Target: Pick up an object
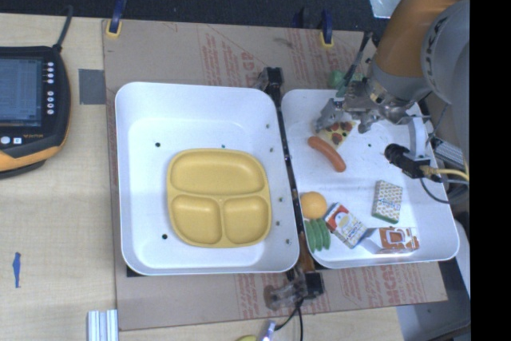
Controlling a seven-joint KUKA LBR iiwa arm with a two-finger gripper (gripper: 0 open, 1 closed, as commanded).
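Note:
My gripper (342, 124) hangs over the back part of the right bin (363, 172), its metal fingers pointing down over a small dark red and yellow object (343, 130) that sits right at the fingertips. Whether that object is between the fingers I cannot make out. Just in front lies an orange-red sausage (327, 153). Further forward in the same bin lie an orange (313, 204), a green vegetable (318, 234), a red and white packet (346, 224), a patterned green box (388, 201) and a flat orange and white packet (398, 239).
The left bin (144, 116) holds a yellow divided tray (218, 196). A teach pendant (30, 109) rests on the bench at far left. The arm's grey body and orange band (411, 24) loom over the right bin's back right corner, with black cabling (407, 160) beside it.

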